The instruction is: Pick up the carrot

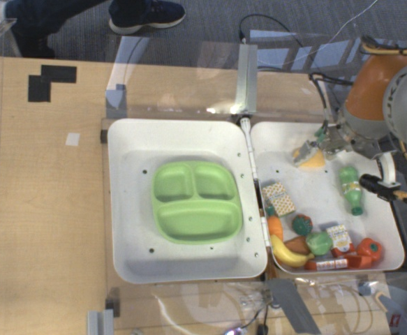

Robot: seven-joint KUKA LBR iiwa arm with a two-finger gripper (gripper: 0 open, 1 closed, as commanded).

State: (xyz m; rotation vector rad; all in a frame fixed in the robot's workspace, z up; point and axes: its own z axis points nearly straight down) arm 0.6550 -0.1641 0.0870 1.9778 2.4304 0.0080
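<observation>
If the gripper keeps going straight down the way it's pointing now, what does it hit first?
Most likely the yellow wedge lying right under the gripper at the back of the right bin; depth is hard to judge from above. The carrot lies well off that line, near the divider.

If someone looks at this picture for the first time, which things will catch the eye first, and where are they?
The bright green three-compartment plastic plate lies alone in the middle of the left white bin. The right white bin holds a colourful heap of toy food along its near edge, among it a yellow banana and a small orange carrot by the divider. The grey arm with its orange band reaches in over the right bin's far corner.
</observation>
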